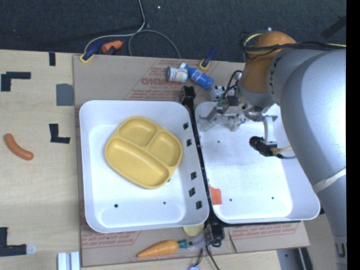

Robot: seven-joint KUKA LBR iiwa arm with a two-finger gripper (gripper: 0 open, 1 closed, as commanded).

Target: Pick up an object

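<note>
Camera view, nearest edge first: 1 toy carrot (160, 248) is lying on the cardboard just in front of the 2 white bins, outside both. Right next to it, 1 small yellow item (193, 229) is peeking out from under the bins' front rims; can't tell what it is.

The left bin (93, 207) is holding 1 yellow plate (144, 151) w/ 3 compartments, sitting flat approx. mid-bin, toward the back. The right bin (292, 204) is holding 1 small orange piece (215, 196), lying at the front-left, just beside the wall the bins share.

Off to the left, well apart from the bins, 1 reddish toy sausage (18, 147) is lying on the wooden bench.

Further back, the 1 arm (315, 100) is reaching in from the right, and the gripper (225, 118) is hanging over the right bin's back-left corner, well apart from the orange piece and w/ nothing visibly in it. Whether it's apart or together, can't tell from here.

Behind the bins, 1 white-and-blue bottle (190, 75) is lying on its side on the cardboard. 2 clamps are gripping the cardboard's far edge: 1 orange-and-yellow clamp (101, 49), 1 blue clamp (208, 57).
</note>
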